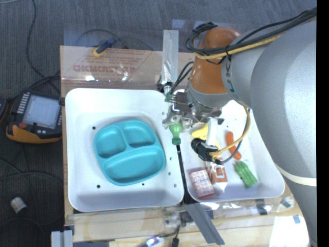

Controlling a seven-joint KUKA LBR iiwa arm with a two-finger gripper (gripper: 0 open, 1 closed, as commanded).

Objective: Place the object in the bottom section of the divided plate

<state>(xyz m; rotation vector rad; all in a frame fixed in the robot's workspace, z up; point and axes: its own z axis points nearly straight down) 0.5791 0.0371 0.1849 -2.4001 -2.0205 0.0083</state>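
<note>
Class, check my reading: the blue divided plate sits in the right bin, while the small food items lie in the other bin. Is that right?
Not quite. The camera view shows the blue divided plate in the left bin; the small food items lie in the right bin.

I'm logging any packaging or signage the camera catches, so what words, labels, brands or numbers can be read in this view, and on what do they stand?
No text can be read for certain.
Cardboard sheet behind the left bin: red print, too blurred to read.
Small packets in the right bin: printing too small to read.
Handheld pendant on the floor: screen too blurred to read.
Blue divided plate: no markings visible.
</note>
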